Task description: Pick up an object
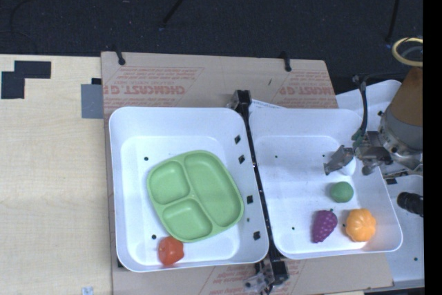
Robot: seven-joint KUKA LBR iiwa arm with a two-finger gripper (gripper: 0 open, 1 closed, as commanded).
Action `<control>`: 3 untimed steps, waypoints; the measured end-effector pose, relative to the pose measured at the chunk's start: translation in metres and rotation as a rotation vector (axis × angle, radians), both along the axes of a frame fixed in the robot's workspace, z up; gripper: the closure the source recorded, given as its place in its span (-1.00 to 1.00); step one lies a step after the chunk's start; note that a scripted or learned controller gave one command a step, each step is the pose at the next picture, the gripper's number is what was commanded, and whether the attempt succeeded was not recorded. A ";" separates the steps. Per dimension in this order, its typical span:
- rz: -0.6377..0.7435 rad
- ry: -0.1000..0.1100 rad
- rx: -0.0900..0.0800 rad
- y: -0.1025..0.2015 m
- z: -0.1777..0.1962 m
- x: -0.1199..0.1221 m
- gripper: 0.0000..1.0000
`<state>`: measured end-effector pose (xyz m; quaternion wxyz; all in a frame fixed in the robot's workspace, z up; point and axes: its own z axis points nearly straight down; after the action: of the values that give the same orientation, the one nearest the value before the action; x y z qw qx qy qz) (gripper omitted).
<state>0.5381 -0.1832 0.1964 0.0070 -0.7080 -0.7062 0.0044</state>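
Left bin [131,148]: green three-compartment plate [195,195], tilted; red-orange fruit [170,250] just beside its near corner. Right bin [297,148]: green round fruit [340,191], purple grape bunch [324,225], orange fruit [360,224], grouped at the right, grapes and orange side by side. Claw [353,159]: hangs just above the green fruit, holding nothing; how far open, cannot tell.

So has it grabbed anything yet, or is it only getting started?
Nothing is picked up yet. The grape, orange and green ball all lie on the right bin's floor, and the red fruit sits by the green tray in the left bin. The gripper hangs just above the green ball, with nothing seen between its fingers. Grasping and lifting are still to do.
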 end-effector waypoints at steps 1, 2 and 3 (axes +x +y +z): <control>0.003 -0.013 -0.002 0.000 0.008 0.003 -1.00; 0.003 -0.010 -0.002 0.002 -0.041 0.012 -1.00; 0.002 -0.011 -0.002 0.006 -0.084 0.013 -1.00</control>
<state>0.5506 -0.1775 0.1123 0.0026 -0.7072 -0.7070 0.0012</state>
